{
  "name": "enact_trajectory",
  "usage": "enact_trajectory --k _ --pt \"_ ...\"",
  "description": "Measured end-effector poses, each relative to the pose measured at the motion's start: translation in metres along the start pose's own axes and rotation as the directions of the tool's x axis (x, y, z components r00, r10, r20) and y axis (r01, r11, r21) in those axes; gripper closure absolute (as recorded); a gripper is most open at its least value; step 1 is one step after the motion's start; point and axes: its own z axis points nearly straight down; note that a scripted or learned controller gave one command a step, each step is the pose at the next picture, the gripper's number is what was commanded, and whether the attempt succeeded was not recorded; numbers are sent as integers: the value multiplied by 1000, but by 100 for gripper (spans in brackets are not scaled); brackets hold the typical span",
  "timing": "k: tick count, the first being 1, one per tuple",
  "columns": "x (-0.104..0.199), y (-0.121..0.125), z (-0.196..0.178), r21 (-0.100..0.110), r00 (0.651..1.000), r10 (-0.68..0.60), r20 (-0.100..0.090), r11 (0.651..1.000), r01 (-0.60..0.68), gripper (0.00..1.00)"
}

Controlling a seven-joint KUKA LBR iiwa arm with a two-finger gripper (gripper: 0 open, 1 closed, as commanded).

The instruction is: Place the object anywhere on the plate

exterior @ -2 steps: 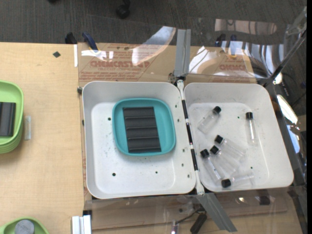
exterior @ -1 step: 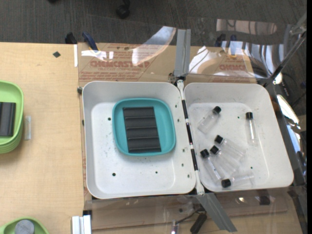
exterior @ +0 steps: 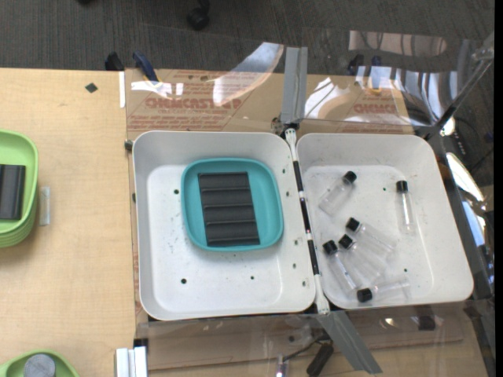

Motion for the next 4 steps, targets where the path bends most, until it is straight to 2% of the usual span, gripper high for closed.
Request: enact_trajectory --k 1,2,3,4 --pt "4 3 0 -1 995 103 -1 995 -103 0" --pt "-3 4 0 0 967 253 -1 967 -253 0" --pt "-2 6 -1 -1 937 349 -2 937 -349 0" --pt "-3 5 0 0 889 458 -1 889 -458 0"
